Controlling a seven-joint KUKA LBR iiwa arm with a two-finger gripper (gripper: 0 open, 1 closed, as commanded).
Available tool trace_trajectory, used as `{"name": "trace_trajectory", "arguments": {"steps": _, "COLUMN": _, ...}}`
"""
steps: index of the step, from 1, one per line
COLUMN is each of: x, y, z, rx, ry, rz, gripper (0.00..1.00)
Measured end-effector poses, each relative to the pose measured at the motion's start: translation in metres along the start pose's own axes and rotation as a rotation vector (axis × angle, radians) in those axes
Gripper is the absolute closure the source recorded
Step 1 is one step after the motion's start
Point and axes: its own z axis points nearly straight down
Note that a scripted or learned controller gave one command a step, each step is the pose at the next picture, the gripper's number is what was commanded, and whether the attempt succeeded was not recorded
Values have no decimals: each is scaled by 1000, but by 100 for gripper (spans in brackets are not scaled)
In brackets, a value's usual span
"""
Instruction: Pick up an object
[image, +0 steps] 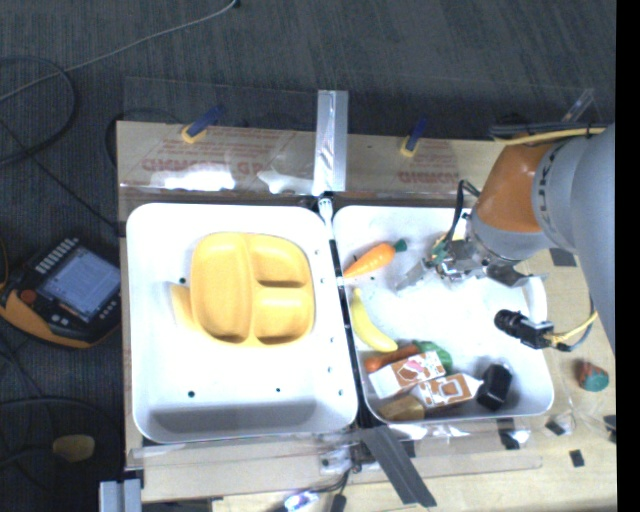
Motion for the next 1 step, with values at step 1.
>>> {"name": "trace_trajectory", "arguments": {"steps": 1, "x": 17, "y": 62, "z": 5, "rx": 7, "ry": -4, "rz": -62, "gripper": 0}}
